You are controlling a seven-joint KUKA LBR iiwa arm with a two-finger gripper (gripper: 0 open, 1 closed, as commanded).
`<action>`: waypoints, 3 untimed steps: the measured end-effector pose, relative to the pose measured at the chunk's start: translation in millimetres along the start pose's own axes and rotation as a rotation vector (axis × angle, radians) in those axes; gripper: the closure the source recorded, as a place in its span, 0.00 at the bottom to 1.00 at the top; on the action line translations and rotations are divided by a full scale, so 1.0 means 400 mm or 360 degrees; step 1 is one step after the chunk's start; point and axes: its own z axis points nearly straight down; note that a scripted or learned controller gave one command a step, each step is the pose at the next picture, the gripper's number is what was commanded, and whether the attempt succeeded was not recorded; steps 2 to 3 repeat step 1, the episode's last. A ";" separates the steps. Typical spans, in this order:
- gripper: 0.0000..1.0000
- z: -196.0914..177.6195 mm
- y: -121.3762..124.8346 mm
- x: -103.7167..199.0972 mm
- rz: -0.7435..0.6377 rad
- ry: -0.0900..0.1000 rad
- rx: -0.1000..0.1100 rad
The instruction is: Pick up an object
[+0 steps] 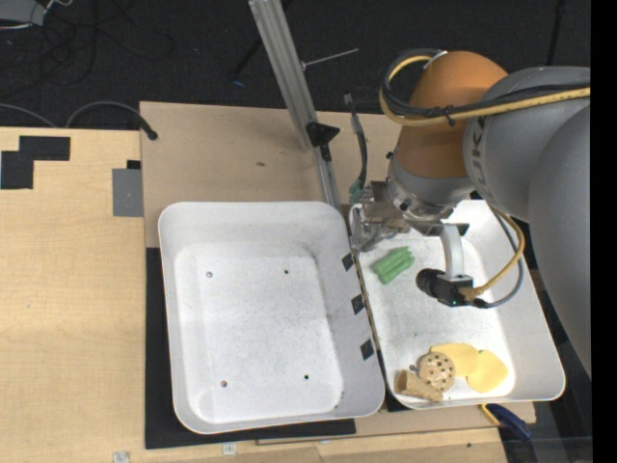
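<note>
My gripper [371, 228] hangs low over the far left corner of the right bin [439, 324], close to the divider between the bins. A green ridged object [393, 263] lies on the bin floor just below and to the right of it, apart from it. At the near end of the same bin lie two pale yellow pieces [474, 365], a round brown cookie-like disc with dark dots [436, 367] and a tan wedge [415, 386]. Nothing shows held in the gripper.
The left bin [251, 316] is a wide white tray with dark specks. A slanted aluminium rail [289, 75] rises from the back of the bench to the bins' divider. A black cable fitting [443, 285] on a yellow hose hangs off the wrist over the right bin.
</note>
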 end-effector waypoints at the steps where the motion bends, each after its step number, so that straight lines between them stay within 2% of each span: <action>1: 1.00 0.003 0.000 0.153 -0.0001 0.0000 -0.0003; 3: 1.00 0.003 0.000 0.153 -0.0001 0.0000 -0.0003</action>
